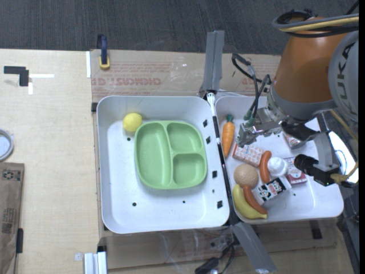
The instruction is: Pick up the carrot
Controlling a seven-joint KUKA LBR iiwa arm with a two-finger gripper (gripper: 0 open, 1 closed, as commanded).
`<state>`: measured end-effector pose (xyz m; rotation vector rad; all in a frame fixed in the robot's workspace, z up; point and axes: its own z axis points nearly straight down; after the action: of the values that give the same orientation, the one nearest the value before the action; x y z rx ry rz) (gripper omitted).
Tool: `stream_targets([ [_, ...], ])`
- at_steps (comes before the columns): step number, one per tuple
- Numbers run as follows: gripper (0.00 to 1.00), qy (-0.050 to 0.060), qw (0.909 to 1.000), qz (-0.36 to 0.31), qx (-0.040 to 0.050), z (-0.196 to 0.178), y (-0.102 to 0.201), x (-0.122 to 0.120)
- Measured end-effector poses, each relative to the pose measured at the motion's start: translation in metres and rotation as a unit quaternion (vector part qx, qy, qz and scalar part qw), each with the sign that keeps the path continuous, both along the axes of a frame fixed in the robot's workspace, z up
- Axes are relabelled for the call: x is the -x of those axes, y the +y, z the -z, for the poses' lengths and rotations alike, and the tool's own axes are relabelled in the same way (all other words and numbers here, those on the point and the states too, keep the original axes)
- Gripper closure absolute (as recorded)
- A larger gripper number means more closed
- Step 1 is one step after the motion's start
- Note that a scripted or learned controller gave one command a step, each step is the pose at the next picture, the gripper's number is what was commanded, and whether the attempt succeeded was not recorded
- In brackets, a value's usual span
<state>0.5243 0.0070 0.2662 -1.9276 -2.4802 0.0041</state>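
Observation:
An orange carrot with a green top lies along the left wall of the right bin, pointing toward the front. My gripper hangs just to the carrot's right, low over the bin, apart from the carrot. Nothing shows between its fingers. The grey and orange arm rises behind it to the upper right.
The right bin also holds a small printed box, a brown egg-like ball, a banana, a sausage, a white bottle and a milk carton. The left bin holds a green divided plate and a lemon.

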Motion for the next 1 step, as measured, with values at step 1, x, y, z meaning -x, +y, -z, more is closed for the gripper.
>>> stream_targets([
  [1, 1.00, 0.001, 0.9981, -0.062, -0.0002, 0.0761, 0.0728, 0.0472],
])
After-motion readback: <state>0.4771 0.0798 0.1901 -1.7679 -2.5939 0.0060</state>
